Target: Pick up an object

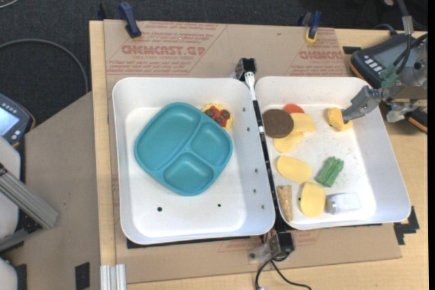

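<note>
cheese-like yellow wedge (334,119), lying in the right bin (391,166) near its far right corner, looks light, stiff and smooth-skinned, likely toy plastic, so a pinch across its short flat sides should suit it best. the gripper (351,113) sits touching the wedge's right edge; whether the jaws stand wide or closed cannot be told here.

Two shallow white bins are set side by side on a brown cardboard-covered bench (204,44). In the left bin (129,146), a teal divided plastic tray (182,147) is placed centrally. In the right bin (387,166), a brown round disc (277,123) lies at the left, a green ridged block (329,171) toward the middle, and a grey two-finger gripper (348,115) at the far right side.
</note>
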### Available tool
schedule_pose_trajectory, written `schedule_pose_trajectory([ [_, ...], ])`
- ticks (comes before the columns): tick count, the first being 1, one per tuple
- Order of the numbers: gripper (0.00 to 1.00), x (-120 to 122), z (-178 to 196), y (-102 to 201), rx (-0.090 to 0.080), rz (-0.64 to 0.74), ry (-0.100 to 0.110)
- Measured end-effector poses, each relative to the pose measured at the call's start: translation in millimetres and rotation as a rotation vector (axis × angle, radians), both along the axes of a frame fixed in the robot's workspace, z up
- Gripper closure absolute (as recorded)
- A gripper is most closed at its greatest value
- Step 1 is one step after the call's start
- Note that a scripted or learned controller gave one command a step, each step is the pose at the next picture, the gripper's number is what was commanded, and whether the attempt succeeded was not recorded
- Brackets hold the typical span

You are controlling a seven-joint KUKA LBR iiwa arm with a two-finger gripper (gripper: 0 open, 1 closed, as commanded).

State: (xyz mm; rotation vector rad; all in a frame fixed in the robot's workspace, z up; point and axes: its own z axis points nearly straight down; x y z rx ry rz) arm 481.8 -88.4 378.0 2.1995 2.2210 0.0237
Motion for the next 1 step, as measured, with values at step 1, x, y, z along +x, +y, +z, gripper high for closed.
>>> schedule_pose_trajectory([
  [1,0.00,-1.6,118.6,100.8,0.003,0.004,0.003],
])
